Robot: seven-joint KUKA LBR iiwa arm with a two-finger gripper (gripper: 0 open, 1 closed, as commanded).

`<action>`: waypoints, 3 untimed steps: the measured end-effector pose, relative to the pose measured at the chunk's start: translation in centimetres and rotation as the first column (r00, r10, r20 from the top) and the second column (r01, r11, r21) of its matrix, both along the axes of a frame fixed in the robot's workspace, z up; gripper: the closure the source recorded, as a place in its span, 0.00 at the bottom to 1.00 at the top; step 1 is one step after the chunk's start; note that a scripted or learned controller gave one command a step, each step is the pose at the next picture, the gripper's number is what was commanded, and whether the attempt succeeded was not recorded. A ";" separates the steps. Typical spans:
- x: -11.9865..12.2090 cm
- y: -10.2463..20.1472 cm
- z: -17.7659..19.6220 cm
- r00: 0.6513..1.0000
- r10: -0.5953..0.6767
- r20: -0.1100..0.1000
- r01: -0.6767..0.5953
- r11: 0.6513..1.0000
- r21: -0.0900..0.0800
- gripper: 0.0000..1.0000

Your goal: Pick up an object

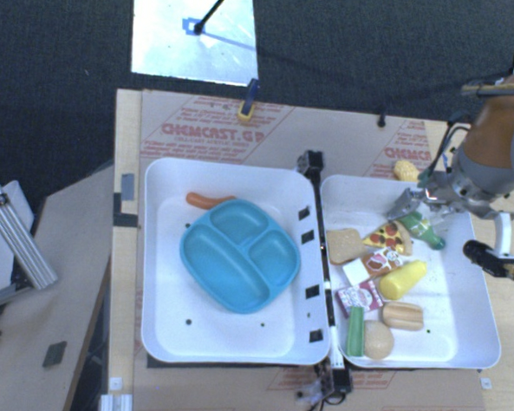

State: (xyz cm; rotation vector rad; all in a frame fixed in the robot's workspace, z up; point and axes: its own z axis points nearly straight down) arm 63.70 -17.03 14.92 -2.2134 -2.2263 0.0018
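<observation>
My gripper [424, 204] hangs over the back of the right bin [476, 318], just above a green bottle-shaped toy [426, 230]. I cannot see whether it touches the toy. In the same bin lie a pizza slice [390, 237], a toast slice [345, 245], a yellow toy [402, 279], a bread roll [402, 316], a red-and-white carton [360, 298], a green cucumber [355, 330] and a round beige piece [377, 341]. The left bin [160, 307] holds a blue divided plate [239, 253] and an orange sausage [209, 200].
The grey and orange arm [495, 145] comes in over the right bin's far right corner. A small yellow object [405, 171] lies on the board behind the right bin. A yellow-and-blue clamp [247, 104] sits at the board's back edge.
</observation>
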 end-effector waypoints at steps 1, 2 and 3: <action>0.9 -0.7 -3.5 1.000 -0.002 0.019 0.002 1.000 -0.008 0.00; 0.5 -0.6 -4.1 1.000 -0.003 0.005 0.003 1.000 -0.001 0.00; 0.8 -0.6 -2.8 1.000 0.000 0.014 0.000 1.000 -0.004 1.00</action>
